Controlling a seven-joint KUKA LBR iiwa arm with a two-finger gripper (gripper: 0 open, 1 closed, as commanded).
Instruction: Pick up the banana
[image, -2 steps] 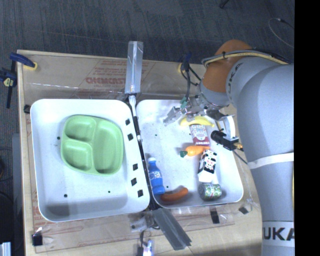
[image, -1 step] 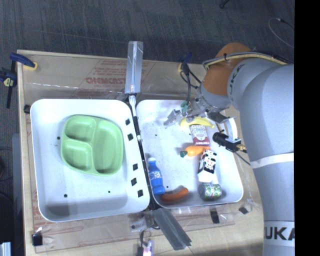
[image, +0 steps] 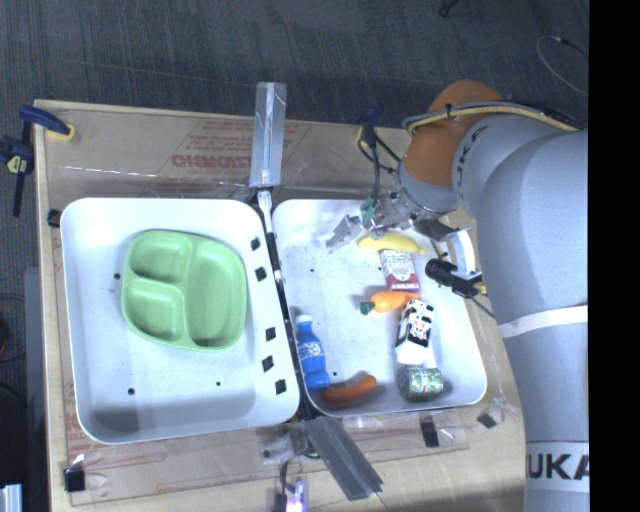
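The banana (image: 392, 242) lies near the far edge of the right bin (image: 300, 250), just under the arm's wrist. The tool (image: 350, 228) sits low at the banana's left end, close against it; from here I cannot tell whether it is spread or pressed together, nor whether it grips the fruit.

Just in front of the banana lies a small red-and-white packet (image: 398, 268), then a carrot (image: 388, 301), then a black-and-white cow-print carton (image: 415, 333), and nearest the front a green can (image: 422, 381) on its side. A blue bottle (image: 311, 352) rests along the bin's left wall, with a reddish sausage (image: 349, 389) at its foot.

The left bin (image: 90, 380) holds a green divided plate (image: 185, 289), well apart from everything else. Both bins rest side by side on the table (image: 120, 135).
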